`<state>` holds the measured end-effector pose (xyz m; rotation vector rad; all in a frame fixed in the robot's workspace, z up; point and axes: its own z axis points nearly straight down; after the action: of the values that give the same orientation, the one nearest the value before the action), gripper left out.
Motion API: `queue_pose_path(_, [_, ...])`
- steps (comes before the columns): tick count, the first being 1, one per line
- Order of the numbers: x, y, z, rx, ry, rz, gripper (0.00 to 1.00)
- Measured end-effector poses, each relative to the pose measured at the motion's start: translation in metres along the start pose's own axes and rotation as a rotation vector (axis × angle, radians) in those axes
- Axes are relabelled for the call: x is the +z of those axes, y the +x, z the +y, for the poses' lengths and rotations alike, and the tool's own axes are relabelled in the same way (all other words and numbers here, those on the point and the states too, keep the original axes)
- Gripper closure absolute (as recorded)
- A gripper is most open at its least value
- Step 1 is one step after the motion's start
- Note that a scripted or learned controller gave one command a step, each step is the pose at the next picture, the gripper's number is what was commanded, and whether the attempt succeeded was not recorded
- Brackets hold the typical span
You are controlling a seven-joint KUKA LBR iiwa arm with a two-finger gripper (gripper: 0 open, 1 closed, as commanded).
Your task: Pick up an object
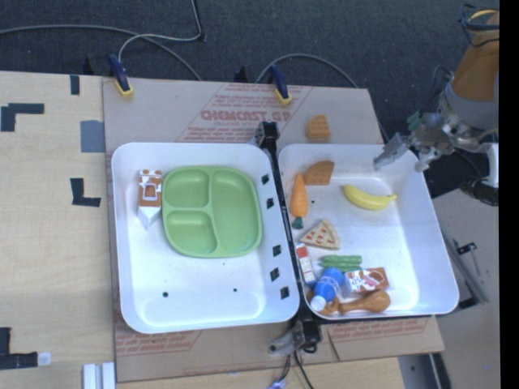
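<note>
The counter [49,241] carries two white bins. The left bin [138,298] holds a green divided plate [212,211], a small carton [149,193] touching its left edge. The right bin [422,258] holds a banana [369,198], carrot [299,194], bread piece [319,172], pizza slice [321,235], green beans [340,261] and more toys crowded at its near edge. The arm [474,79] hangs over the far right corner; its fingers [390,153] are spread, grasping nothing, just beyond the banana.

**Arm Appearance: Wrist and Gripper**

The KUKA iiwa arm [478,71] has an orange band over a grey wrist housing. The gripper [403,150] is grey metal, with pale angular fingers [388,154] and small dark fittings at its base.
</note>
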<state>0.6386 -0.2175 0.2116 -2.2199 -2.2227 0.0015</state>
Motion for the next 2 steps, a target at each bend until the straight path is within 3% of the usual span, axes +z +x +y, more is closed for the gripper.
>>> queue_pose_path(1, [0.1221,0.0404,-0.0097,-0.001,0.000,0.001,0.00])
queue_pose_path(2, [0.1126,0.0406,-0.0097,-0.002,0.000,0.000,1.00])
